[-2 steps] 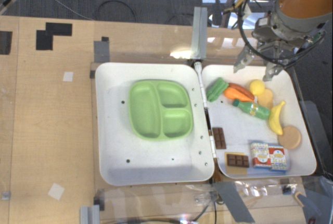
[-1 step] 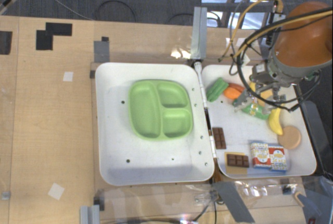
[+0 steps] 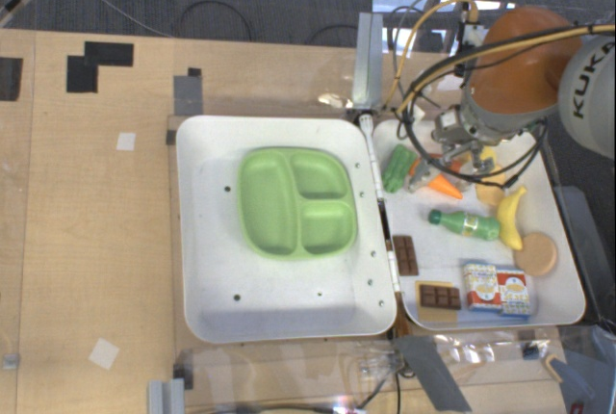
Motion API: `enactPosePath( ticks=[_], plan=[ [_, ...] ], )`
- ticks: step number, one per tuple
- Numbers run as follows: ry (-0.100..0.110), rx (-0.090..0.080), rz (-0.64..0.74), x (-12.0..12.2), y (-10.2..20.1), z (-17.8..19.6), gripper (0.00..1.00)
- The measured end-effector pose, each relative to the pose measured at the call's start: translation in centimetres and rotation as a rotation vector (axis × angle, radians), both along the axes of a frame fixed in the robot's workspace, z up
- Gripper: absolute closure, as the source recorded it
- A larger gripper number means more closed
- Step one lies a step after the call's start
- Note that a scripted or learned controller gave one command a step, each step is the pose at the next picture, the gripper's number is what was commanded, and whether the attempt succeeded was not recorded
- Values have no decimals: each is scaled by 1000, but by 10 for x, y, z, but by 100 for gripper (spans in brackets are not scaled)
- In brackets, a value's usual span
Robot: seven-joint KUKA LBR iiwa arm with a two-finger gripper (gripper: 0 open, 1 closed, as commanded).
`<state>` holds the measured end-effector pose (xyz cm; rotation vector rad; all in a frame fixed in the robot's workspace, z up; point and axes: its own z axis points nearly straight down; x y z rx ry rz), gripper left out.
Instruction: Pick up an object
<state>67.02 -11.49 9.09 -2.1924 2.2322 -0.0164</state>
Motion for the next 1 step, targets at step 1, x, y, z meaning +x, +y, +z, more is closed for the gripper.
enactPosePath(
  ticks=[1],
  plan=[
    [-4, 5, -4, 2, 2, 12, 100]
  ],
)
